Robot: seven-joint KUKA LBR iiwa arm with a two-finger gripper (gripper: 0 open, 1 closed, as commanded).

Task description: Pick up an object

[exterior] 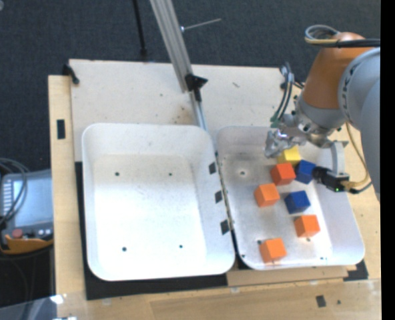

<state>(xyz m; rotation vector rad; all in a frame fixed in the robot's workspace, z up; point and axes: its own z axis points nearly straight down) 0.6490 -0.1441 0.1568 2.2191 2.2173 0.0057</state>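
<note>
— Nearest to us, down at six o'clock in the right bin (344, 245), sits an orange cube (273, 249), alone by the front rim.

— And the rest?

— Scattered up the same bin: another orange cube (307, 225) at about four o'clock from the middle, a blue cube (296, 201) just above it, an orange one (266, 194) to its nine o'clock, then a tight cluster at twelve: an orange block (283, 173), a blue block (305, 171) and a yellow block (291, 155), touching or nearly so.

— Why is the arm over there?

— My guess is it's going for that cluster. The hand (276, 143) hangs just at eleven o'clock of the yellow block, close above it, which looks like the likeliest pick. Loose, separate cubes would be easier; these crowd each other, so a finger may land on a neighbour.

— Is it holding anything?

— I can't tell how it is set. The wrist and cables cover it from this slant, and nothing is plainly caught in it.

— The left bin (97, 145)?

— White, sitting beside the right one on the surface (117, 85). A metal post (174, 39) leans across at twelve o'clock, its top cut off.
</note>
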